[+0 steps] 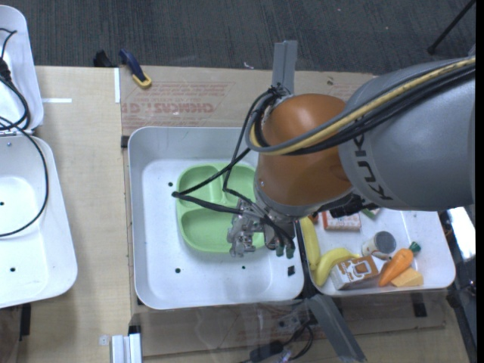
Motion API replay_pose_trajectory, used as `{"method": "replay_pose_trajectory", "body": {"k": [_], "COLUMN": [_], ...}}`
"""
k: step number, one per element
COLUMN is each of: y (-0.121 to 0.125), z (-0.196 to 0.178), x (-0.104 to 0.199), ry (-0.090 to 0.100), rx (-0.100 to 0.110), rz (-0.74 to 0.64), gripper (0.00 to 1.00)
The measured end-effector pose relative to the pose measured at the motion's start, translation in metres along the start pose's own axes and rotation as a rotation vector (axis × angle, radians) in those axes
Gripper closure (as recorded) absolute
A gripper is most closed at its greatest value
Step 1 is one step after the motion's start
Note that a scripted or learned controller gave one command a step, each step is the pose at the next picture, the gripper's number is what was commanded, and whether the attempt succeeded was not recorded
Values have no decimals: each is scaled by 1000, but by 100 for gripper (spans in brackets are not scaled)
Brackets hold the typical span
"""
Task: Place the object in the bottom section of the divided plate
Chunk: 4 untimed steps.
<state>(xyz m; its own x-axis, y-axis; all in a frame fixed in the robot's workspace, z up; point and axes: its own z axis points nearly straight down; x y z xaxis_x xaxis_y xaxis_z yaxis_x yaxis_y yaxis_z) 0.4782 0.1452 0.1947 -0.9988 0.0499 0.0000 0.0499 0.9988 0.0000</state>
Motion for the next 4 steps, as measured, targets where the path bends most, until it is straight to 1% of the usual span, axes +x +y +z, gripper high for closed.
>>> {"method": "replay_pose_trajectory", "body": {"k": [1,2,3,4], "y": [-29,-29,-27,3], "z": [38,38,40,-44], "x": [-40,-40,-8,-69], "ry": [1,1,3,-1], "rx": [1,1,1,1], "rz": [162,162,203,258], "gripper": [100,0,0,0]}}
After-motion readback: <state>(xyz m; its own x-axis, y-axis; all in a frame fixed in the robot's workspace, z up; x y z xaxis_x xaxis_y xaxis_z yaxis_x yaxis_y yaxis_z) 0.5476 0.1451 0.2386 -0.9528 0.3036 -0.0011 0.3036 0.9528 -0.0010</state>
